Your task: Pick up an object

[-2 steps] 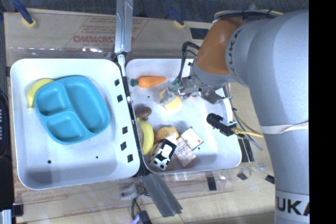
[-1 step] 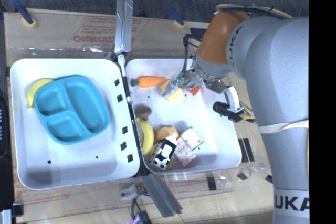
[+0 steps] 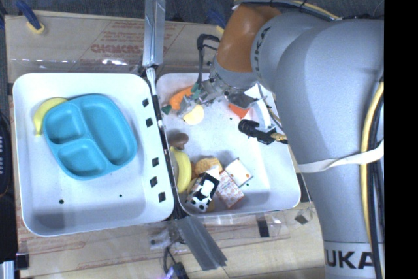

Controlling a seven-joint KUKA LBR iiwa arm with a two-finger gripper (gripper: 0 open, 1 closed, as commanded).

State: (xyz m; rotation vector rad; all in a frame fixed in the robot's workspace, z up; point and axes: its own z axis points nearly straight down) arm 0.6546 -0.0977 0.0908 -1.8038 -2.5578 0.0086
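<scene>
The arm reaches into the right bin (image 3: pixel 219 135) and its claw (image 3: pixel 204 93) hangs low over the far left corner, right by an orange carrot (image 3: pixel 177 100) and a pale disc (image 3: pixel 193 115). The wrist hides the tips, so it cannot be told whether the claw is open or closed, or whether it has anything. The likely target is one of those two pieces, and both lie tight against the bin wall.

To do this well, the claw should come straight down and centred on one piece, not across both. Its closing line should run along the wall rather than into it. The carrot looks slim and may roll, so a grip across its middle would serve best. The disc looks flat and hard to get under.

Nearer the camera lie a banana (image 3: pixel 182 170), a cow mug (image 3: pixel 204 191) and a carton (image 3: pixel 232 183), well apart from the claw. The left bin (image 3: pixel 39 206) holds a blue tray (image 3: pixel 91 134).
</scene>
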